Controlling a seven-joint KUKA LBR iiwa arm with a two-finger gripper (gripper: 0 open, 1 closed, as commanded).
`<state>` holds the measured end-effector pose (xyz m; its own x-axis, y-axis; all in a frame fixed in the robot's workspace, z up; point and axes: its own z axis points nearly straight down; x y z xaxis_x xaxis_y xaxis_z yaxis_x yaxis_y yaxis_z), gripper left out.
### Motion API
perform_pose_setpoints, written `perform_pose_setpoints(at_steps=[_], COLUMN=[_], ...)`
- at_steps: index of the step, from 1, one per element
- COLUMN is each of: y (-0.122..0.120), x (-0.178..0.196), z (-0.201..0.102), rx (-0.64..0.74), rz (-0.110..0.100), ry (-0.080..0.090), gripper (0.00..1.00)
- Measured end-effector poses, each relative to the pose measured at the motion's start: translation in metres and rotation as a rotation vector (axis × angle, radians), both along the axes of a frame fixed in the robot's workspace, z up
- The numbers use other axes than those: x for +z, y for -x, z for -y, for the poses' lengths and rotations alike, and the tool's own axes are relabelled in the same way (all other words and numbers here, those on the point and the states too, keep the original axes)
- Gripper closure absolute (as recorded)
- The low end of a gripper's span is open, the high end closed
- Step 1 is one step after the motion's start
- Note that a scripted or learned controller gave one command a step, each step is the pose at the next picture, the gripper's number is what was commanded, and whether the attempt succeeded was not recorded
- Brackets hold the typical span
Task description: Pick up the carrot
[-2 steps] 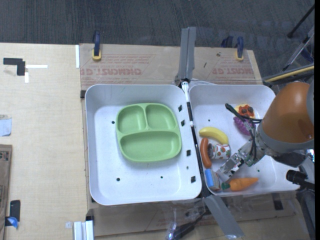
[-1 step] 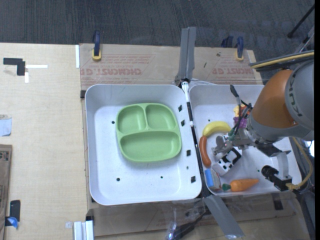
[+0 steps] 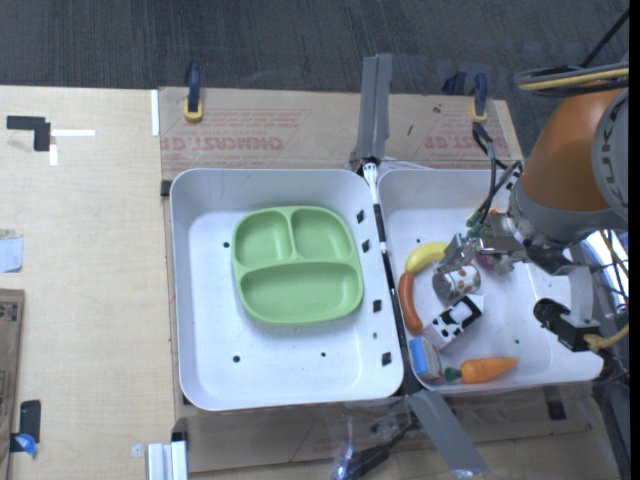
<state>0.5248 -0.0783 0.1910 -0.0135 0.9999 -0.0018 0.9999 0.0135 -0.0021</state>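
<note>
View from above the 2 bins. The carrot (image 3: 487,369) lay near the front wall of the right bin (image 3: 520,218), tip toward the arm's side, leafy end just beside a blue-capped item (image 3: 421,356) in the front-left corner. The gripper (image 3: 460,268) hung over the middle of the right bin, above a cluster of a banana (image 3: 424,257), a sausage (image 3: 408,302) and a black-and-white toy (image 3: 456,320), well apart from the carrot. Jaw opening could not be told; nothing was seen between them. The left bin (image 3: 200,298) held a green tray (image 3: 296,264). Risk: a descent from this position would likely meet the clutter, not the carrot; the nearby front wall could also block 1 jaw and push the carrot aside.
</note>
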Motion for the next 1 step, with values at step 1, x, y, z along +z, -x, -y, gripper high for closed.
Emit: perform_pose_setpoints(at_steps=[1], y=[-0.0143], x=[-0.0554], z=[0.0462], rx=[-0.027], rz=[-0.002], ry=[-0.001], gripper=[0.0])
